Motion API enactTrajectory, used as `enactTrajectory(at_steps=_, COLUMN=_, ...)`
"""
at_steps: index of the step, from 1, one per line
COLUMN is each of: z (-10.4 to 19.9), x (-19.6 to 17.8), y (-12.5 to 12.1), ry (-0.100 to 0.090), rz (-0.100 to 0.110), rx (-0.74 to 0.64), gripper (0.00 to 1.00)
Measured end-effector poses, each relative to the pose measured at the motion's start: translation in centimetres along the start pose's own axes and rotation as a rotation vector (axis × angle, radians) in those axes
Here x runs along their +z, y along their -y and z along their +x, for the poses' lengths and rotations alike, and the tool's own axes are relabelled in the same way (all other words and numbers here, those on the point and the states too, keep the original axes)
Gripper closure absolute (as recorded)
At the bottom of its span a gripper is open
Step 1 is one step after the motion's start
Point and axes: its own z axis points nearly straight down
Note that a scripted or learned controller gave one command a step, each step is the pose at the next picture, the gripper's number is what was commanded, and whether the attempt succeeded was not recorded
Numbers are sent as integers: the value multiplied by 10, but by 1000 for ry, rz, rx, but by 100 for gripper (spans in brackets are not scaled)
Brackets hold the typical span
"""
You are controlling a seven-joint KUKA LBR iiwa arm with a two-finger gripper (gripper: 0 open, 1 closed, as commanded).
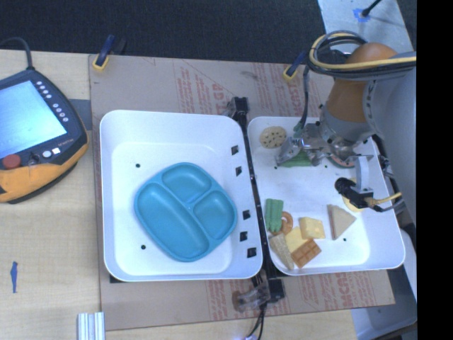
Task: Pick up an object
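My gripper point(303, 151) is low over the back of the right bin point(386, 253), just above a flat green piece point(294, 161) that shows partly beneath it. A round speckled cookie point(272, 137) lies just left of the gripper. Toward the bin's front lie a green ridged piece point(274, 213), an orange ring point(286, 222), a yellow cheese block point(311, 227), a tan wedge point(341, 222), an orange waffle piece point(306, 252) and a pale slice point(280, 247). The arm's wrist hides the bin's back right part.
A blue divided plate point(185, 210) lies in the left bin point(113, 190). A teach pendant point(32, 137) rests on the bench at far left. Black clips point(248, 190) line the wall between the bins. A black and yellow cable end point(354, 193) hangs by the wrist.
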Motion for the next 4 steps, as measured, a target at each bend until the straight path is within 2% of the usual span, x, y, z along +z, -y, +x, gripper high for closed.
enactTrajectory(at_steps=1, z=13, x=1, y=-24, ry=-2, rz=6, rx=1, gripper=0)
enactTrajectory(at_steps=2, z=12, x=-11, y=-24, ry=0, rz=7, rx=-4, gripper=100)
enactTrajectory(at_steps=3, z=68, x=-104, y=120, ry=-6, rz=12, rx=1, gripper=100)
enactTrajectory(at_steps=4, z=118, x=-120, y=92, ry=-3, rz=5, rx=-4, gripper=100)
